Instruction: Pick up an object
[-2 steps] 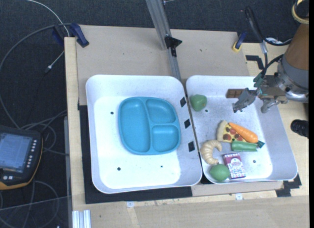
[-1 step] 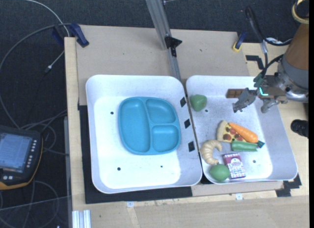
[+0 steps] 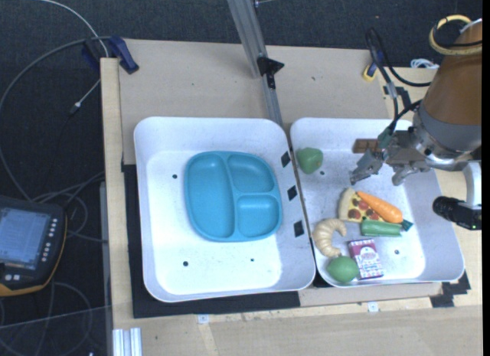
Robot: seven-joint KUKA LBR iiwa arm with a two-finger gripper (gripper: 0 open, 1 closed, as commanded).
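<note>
Two-finger gripper (image 3: 380, 165) hangs open and empty over the right-hand white bin (image 3: 452, 259), just beyond the far end of the toy cluster; the orange plastic carrot (image 3: 380, 207) lies nearest below it, touching the yellow pizza-slice toy (image 3: 353, 206) on its left and the green pepper-like toy (image 3: 382, 228) on its near side. Judgement: the carrot is the best target. Straddle its narrow width and descend straight, since crowding neighbours could be clipped.

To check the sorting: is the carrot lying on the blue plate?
No. The carrot lies in the right bin beside the pizza slice, while the blue plate sits in the left bin.
</note>
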